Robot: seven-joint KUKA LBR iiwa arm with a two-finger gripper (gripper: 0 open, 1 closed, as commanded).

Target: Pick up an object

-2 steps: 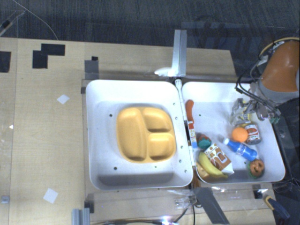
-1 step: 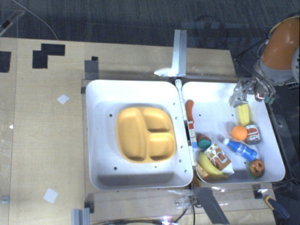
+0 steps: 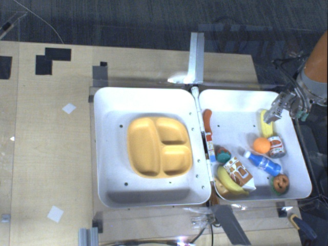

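The right bin [image 3: 236, 99] holds several small objects. A yellow banana-like piece [image 3: 265, 126] lies near its far right side, and my gripper [image 3: 274, 111] hangs right over that piece's upper end, reaching in from the right. Below it are an orange ball [image 3: 262, 145], a small dark can [image 3: 277, 147] and a blue bottle [image 3: 264, 163]. A red sausage [image 3: 206, 120] lies by the divider. A banana [image 3: 227, 182] with a snack box [image 3: 239, 171] on it rests at the front, next to a teal item [image 3: 223, 157]. A brown doughnut [image 3: 280, 183] is at the front right.
The left bin [image 3: 110, 137] carries a yellow divided plate [image 3: 158, 146]. A thin marker [image 3: 209, 145] lies along the rim between the bins. A metal post [image 3: 196, 58] stands behind the bins. The arm's orange band [image 3: 318, 60] is at the right edge.
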